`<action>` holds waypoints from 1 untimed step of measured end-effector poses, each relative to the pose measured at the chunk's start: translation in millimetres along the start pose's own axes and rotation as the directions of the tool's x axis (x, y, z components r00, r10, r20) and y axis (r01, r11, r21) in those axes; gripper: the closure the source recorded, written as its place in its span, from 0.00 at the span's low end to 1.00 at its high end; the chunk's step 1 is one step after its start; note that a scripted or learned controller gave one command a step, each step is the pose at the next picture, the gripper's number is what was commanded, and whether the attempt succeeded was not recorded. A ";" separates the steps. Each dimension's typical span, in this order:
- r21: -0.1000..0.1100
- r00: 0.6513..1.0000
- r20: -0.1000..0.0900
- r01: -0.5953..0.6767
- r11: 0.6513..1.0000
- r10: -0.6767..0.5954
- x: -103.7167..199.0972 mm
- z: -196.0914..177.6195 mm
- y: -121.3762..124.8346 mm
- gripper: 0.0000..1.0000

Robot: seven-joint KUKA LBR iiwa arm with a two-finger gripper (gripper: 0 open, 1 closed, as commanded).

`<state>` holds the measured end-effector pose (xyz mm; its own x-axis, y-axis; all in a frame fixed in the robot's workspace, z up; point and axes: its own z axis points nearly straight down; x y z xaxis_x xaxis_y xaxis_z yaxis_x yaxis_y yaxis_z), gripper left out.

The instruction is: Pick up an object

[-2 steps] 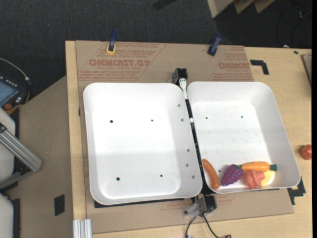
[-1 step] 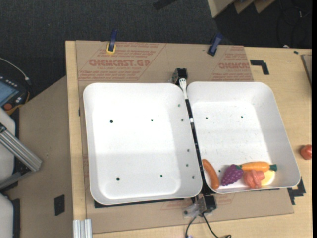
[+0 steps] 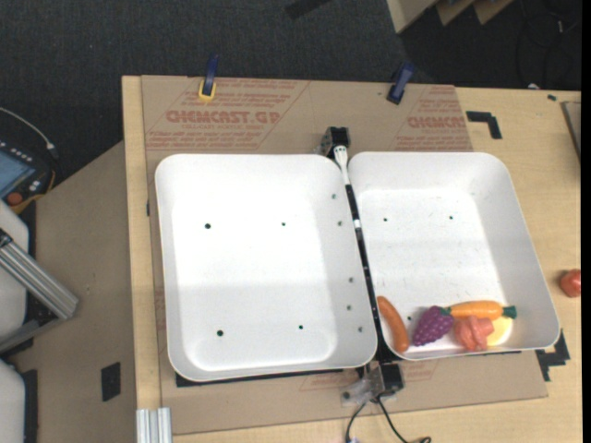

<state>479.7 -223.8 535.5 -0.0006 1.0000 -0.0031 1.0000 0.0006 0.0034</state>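
Several toy foods lie in the near corner of the right bin. An orange-red sausage rests against the bin's left wall. To its right sits a purple bunch of grapes. An orange carrot with a green top lies over a red piece and a yellow piece.
The left bin stands beside the right one on a brown board. Two blue clamps hold the board's far edge. A small orange-red object lies on the board right of the right bin. Cables run along the seam between the bins.
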 end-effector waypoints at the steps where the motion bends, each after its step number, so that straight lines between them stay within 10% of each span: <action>1: 0.000 1.000 0.000 0.000 1.000 0.000 0.0 0.0 0.0 1.00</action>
<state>479.7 -223.8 535.5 -0.0007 1.0000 -0.0030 1.0000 0.0007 0.0034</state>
